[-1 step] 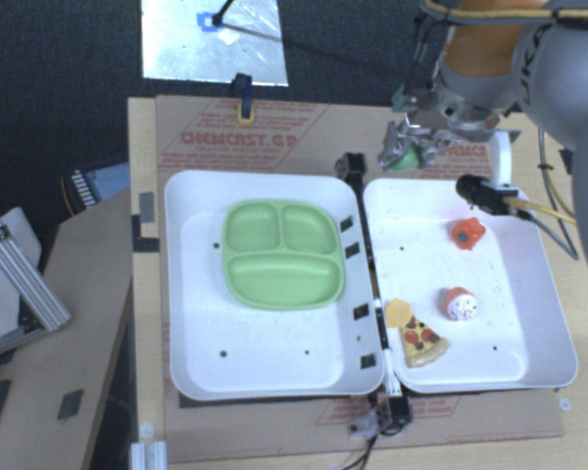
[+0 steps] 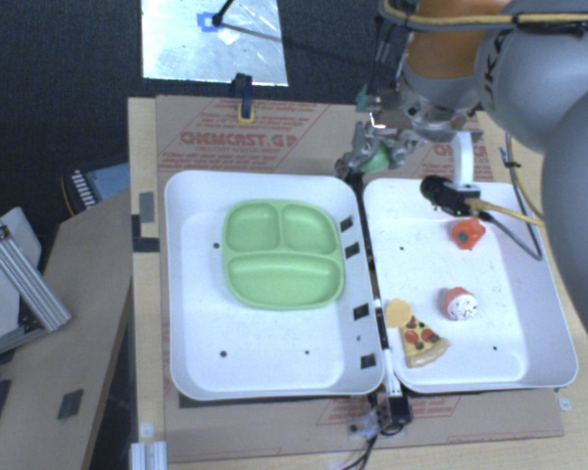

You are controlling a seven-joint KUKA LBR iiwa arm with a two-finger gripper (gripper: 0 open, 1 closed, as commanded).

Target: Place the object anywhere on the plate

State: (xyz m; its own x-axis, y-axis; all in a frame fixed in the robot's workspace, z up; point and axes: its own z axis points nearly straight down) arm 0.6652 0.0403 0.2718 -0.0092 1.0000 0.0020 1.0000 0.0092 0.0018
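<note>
A light green divided plate (image 2: 279, 255) lies in the left bin (image 2: 191, 360). My gripper (image 2: 370, 158) hangs above the far end of the divider between the two bins, off the plate's far right corner. A small green object (image 2: 376, 161) shows between its fingers, and the gripper is shut on it. The arm's orange band and grey links hide the area behind the gripper.
The right bin (image 2: 529, 360) holds an orange piece (image 2: 465, 233), a red and white piece (image 2: 460, 304), a toy pizza slice (image 2: 423, 343) and a yellow disc (image 2: 399, 312). A silver sheet (image 2: 214, 27) lies beyond the bins.
</note>
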